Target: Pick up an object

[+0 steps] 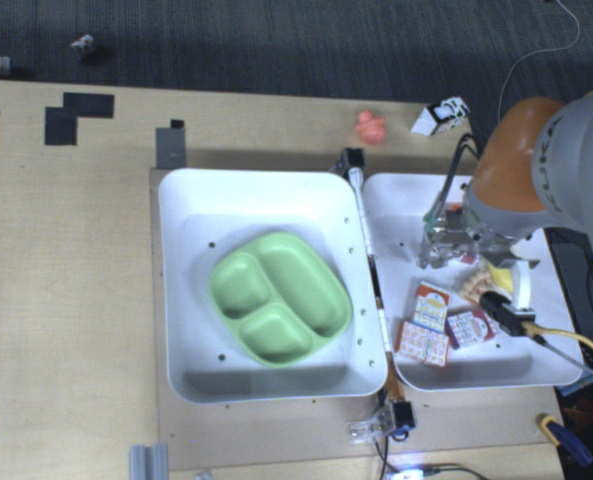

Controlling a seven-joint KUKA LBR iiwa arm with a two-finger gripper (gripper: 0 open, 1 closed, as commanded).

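Observation:
My gripper (pixel 444 251) hangs low in the right bin (pixel 391 203), near its middle, under the grey wrist and orange band. Just below and to its right lie small items: an orange-and-white carton (pixel 431 308), a red patterned packet (pixel 422 343), a purple packet (pixel 466 328), a yellow object (pixel 502 278) and a tan piece (pixel 475 286). Nothing shows between the fingers. The arm hides part of the bin's right side.
The left bin (pixel 176 268) holds a green divided plate (pixel 279 296). A pink object (pixel 371 126) and a black-and-white tag (pixel 441 115) lie on the bench behind the bins. Cables run along the right bin's right edge.

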